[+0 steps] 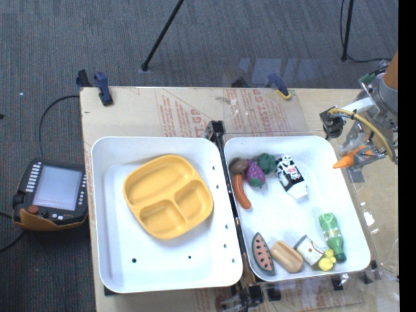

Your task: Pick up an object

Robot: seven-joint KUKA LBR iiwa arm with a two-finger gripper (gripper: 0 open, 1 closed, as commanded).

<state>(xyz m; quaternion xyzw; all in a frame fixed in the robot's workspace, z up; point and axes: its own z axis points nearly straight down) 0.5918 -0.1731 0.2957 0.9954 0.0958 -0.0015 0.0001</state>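
bench [156, 109] of pale board carries everything, with two shallow white bins side by side on it. left bin [104, 194] holds a yellow divided plate [168, 195] lying flat near its middle. right bin [354, 203] holds the toy food: a cow-patterned milk carton [290, 176] toward the back, a green bottle [331, 234] near the right wall, a bread roll [286, 256] and a watermelon slice [262, 252] along the front, an orange sausage [242, 192] by the left wall, and a purple grape bunch [255, 173] just beside a dark green broccoli [266, 162].

arm [383, 93] comes in at the right, and its gripper [356, 149] hangs above the right bin's outer rim, well apart from the items. an orange carrot-like piece [344, 160] shows at the gripper, but whether it sits between the fingers is too blurred to tell, so i cannot tell if the hand is released or clenched.

step in hand, as i judge it, is the approach: no object in the bin is touched. next move calls for travel inward over one chosen item, likely the bottle as the nearest, then a straight descent with the fingers astride it, clear of the wall.
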